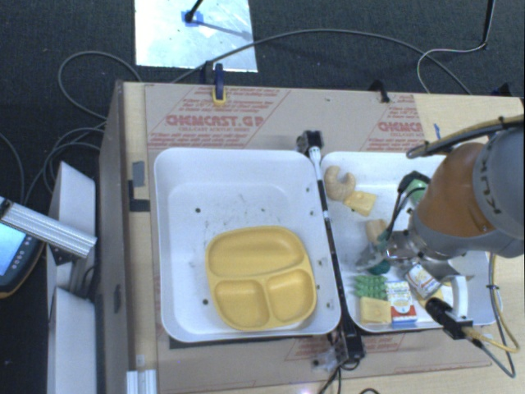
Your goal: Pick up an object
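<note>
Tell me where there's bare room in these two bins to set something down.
The left bin has the most room: its bare floor between the back wall and the yellow divided tray, plus a strip along the left wall. The right bin is crowded with small items under the arm, leaving a thin bare strip along its back wall.

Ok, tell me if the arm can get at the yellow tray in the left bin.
Probably yes. The yellow tray lies uncovered in the left bin with nothing on it; the arm is over the right bin next door.
</note>
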Robot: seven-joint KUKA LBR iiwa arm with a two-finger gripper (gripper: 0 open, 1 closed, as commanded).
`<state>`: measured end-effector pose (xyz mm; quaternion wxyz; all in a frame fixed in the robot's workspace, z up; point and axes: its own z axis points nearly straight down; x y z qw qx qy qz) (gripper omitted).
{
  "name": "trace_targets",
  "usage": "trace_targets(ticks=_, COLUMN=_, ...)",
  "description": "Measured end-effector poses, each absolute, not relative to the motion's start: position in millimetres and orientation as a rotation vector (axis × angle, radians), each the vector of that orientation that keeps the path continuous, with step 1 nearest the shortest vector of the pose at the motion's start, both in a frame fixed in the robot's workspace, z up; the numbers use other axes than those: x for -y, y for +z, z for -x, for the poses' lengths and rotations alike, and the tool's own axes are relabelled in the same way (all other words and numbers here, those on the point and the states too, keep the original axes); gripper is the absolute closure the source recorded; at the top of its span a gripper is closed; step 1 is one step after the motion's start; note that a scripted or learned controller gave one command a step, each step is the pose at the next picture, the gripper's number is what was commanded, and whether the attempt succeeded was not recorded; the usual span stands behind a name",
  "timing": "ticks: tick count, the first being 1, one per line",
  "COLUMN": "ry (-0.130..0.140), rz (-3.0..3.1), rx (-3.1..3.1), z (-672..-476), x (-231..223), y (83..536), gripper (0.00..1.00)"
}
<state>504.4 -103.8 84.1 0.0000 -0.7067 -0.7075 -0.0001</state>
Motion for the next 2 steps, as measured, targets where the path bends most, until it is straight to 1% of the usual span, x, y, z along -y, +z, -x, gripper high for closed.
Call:
trace_targets(ticks=1, ry=-0.005, rz=2.220, rx=2.226, z=-505.9, x=103, y=95, gripper=1.00)
trace_targets(ticks=2, ry=-0.005, rz=2.218, rx=2.228, z=-547.5, x=46, y=185, gripper=1.00)
